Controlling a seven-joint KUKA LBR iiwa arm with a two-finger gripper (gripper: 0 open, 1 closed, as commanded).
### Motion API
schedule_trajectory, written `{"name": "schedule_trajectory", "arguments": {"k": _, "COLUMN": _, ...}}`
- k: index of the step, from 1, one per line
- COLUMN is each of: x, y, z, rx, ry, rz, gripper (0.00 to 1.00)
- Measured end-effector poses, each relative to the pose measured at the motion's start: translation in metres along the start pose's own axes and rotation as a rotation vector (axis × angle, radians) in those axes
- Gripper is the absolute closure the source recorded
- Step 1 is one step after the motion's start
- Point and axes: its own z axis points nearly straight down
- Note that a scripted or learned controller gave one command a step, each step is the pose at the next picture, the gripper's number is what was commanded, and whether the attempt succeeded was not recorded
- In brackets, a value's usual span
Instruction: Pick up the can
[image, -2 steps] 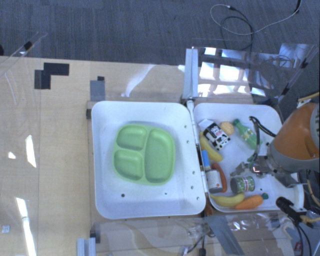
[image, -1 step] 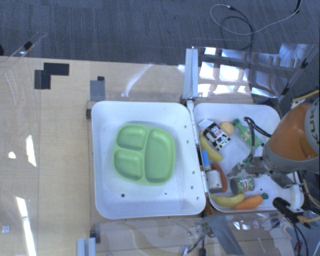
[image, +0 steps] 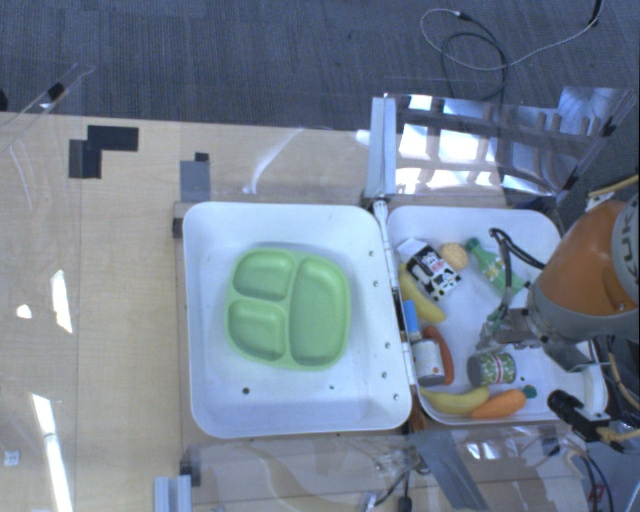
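The pale wood tabletop (image: 100, 330) carries two shallow white bins set side by side, their near edges touching. The left bin (image: 215, 400) is the larger in view, and the right bin (image: 530, 225) sits just beside it. Black angular marks (image: 100, 148) lie on the tabletop near its far left edge, and a small grey block (image: 195, 178) stands just beyond the left bin's far corner. Beyond the tabletop's far edge is dark carpeted floor (image: 250, 60).
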Motion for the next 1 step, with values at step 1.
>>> {"name": "schedule_trajectory", "arguments": {"k": 1, "x": 0.0, "y": -0.0001, "z": 0.0, "rx": 0.0, "ry": 0.0, "rz": 0.0, "gripper": 0.0}}
